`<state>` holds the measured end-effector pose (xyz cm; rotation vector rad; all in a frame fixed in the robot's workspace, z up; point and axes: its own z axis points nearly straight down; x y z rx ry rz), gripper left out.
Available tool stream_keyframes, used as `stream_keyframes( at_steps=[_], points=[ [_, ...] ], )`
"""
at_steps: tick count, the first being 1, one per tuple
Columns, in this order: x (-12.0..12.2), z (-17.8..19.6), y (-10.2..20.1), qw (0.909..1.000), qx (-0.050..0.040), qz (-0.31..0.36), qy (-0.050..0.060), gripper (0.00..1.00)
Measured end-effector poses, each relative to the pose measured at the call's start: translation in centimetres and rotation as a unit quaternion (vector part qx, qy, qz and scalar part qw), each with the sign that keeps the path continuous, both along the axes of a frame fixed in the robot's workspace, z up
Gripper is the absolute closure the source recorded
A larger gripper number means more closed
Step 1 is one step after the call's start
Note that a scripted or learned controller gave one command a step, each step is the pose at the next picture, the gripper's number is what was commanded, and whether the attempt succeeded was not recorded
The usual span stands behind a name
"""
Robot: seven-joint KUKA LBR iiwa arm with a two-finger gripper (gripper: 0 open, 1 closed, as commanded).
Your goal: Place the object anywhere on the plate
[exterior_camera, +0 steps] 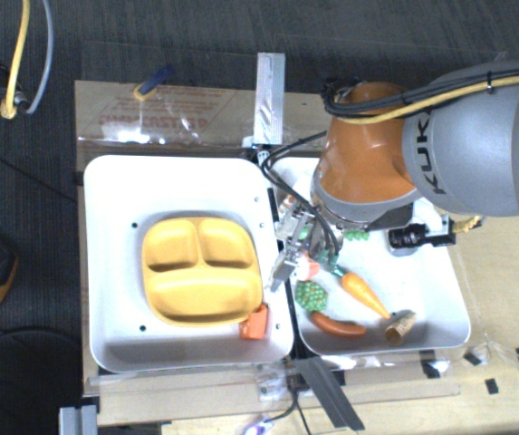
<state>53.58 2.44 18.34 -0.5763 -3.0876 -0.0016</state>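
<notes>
Over the right bin (454,320) my arm (395,157) reaches in, and across the divider the yellow plate (201,270) sits in the left bin (114,243) with an orange block (254,323) touching its near right corner. My gripper (297,254) hangs by the divider above the carrot (364,292), red sausage (337,325) and green toy (311,294); whether it's apart or closed, I cannot tell.

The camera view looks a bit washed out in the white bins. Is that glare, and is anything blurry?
In the camera view, the left bin is bright enough to lose surface detail; the yellow plate shows soft sheen, sharp edges. The gripper looks slightly smeared, and the carrot stays crisp.
</notes>
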Motion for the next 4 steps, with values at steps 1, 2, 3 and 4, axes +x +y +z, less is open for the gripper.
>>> stream_keyframes(
  at_steps=[1, 2, 3, 4],
  points=[
    [0.1, 0.9, 0.1, 1.0, 0.0008, 0.001, -0.001, 1.0],
    [-3.0, 5.1, 6.1, 0.9996, -0.0004, -0.027, -0.001, 1.0],
    [-5.1, 10.9, 6.9, 0.9906, -0.0007, 0.137, -0.002, 1.0],
    [-5.1, 10.9, 6.9, 0.9906, -0.0007, 0.137, -0.002, 0.0]
  ],
)
